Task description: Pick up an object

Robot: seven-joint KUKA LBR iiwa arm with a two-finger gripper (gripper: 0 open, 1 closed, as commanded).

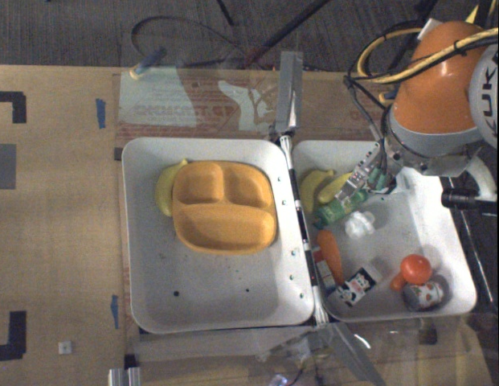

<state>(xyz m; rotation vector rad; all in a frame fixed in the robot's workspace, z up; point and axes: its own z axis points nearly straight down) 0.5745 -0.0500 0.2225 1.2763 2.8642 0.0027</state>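
Materials and finishes. Counter (pixel 56 240): pale wood-look board, matt. Two bins (pixel 153 296) (pixel 450 240): smooth white plastic, faint sheen. Divided tray (pixel 223 206): orange plastic, satin. Toy carrot (pixel 331 256): smooth orange plastic. Arm band (pixel 442 63): glossy orange shell with highlights, above grey casing. Floor (pixel 88 14): dark, rough carpet. Clear, glossy sheet (pixel 201 95) behind the bins.
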